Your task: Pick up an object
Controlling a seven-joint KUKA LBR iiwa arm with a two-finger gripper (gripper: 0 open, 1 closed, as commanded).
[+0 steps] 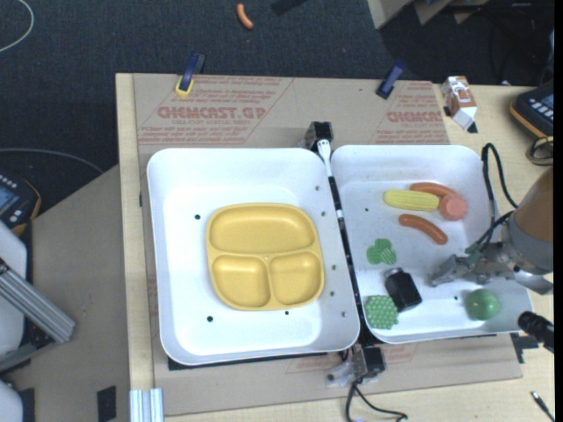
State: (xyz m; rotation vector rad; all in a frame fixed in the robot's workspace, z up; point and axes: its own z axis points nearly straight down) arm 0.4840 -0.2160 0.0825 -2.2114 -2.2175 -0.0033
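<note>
White bins: left bin (167, 236) bears a yellow divided plate (264, 255); right bin (369, 170) holds the small items
Arm (538, 227): enters at 3 o'clock
Pincer (450, 271): fingers apart, clamped on nothing
Green ball (482, 304): at the pincer's 4 o'clock, near, not touching
Black block (403, 289): at the pincer's 8 o'clock

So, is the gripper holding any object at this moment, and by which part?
Nothing is held. The two-finger gripper hangs open above the right white bin, beside the round green ball.
</note>
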